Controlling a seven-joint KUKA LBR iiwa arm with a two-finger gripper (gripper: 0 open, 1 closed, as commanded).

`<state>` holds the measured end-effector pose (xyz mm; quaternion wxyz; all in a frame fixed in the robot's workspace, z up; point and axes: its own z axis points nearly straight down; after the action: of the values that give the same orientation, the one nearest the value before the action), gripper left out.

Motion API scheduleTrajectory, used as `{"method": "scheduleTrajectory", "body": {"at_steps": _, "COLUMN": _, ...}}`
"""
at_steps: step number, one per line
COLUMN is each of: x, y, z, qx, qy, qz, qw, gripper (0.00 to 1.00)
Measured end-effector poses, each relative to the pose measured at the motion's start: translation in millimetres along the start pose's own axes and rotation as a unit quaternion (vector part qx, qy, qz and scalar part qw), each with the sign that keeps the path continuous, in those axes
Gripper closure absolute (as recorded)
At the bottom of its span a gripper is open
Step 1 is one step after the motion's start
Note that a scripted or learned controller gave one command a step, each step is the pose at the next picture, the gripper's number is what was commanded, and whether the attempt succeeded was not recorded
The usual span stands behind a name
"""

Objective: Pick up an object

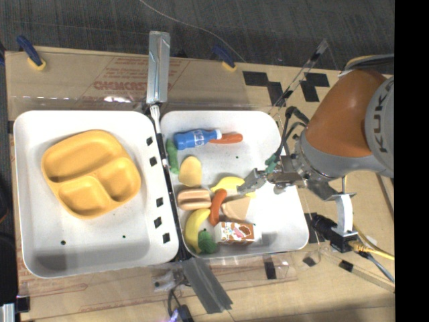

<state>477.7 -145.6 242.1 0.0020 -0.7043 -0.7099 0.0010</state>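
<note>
The right bin holds a heap of toy food. At the back lie a blue bottle and an orange carrot. Nearer the divider are a green piece, a pale yellow fruit and a hot dog. In the middle sit a yellow fruit, an orange-red pepper and a tan wedge. A juice carton and a banana lie at the front. My gripper hangs low at the yellow fruit's right edge, above the tan wedge.
The left bin holds a yellow compartment tray. A metal divider bar stands at the back between the bins. The arm's orange band looms over the right bin's right rim. Bare bin floor lies right of the heap.
</note>
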Motion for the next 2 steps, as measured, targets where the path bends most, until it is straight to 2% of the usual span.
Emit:
{"method": "scheduleTrajectory", "body": {"at_steps": 1, "x": 32.8, "y": 50.8, "z": 147.3, "qx": -0.004, "qy": -0.001, "qz": -0.008, "qw": 1.0000, "gripper": 0.00}}
{"method": "scheduleTrajectory", "body": {"at_steps": 2, "x": 32.6, "y": 51.1, "z": 137.2, "qx": -0.004, "qy": -0.001, "qz": -0.009, "qw": 0.9999, "gripper": 1.00}}
